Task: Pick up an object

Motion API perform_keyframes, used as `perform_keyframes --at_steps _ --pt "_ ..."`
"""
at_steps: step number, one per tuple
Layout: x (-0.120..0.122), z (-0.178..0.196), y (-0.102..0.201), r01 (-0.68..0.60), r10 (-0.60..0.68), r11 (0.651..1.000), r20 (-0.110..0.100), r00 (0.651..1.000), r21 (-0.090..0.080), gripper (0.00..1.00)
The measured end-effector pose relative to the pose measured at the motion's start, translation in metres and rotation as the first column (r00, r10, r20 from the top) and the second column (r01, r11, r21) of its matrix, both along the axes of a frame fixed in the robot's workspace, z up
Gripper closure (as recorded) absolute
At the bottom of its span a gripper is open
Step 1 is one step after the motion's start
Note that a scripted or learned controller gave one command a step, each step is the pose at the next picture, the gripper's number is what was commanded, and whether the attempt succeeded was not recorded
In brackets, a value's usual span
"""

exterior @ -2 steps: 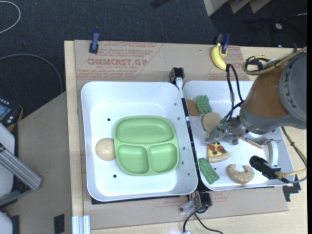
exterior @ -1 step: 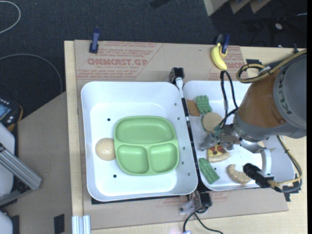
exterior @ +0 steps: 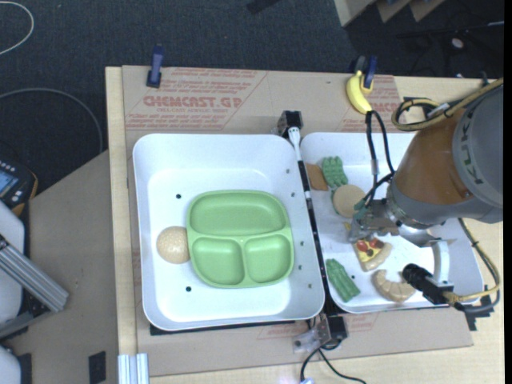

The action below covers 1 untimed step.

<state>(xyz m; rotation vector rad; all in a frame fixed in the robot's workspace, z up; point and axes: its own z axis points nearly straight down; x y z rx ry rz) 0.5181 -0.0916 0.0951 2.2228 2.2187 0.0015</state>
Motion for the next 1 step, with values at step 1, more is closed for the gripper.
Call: perform_keyframes --at_steps 1 --pt "0.0006 0.0102 0.0002 0.001 -0.001 1.0 0.003 1.0 -0.001 1.0"
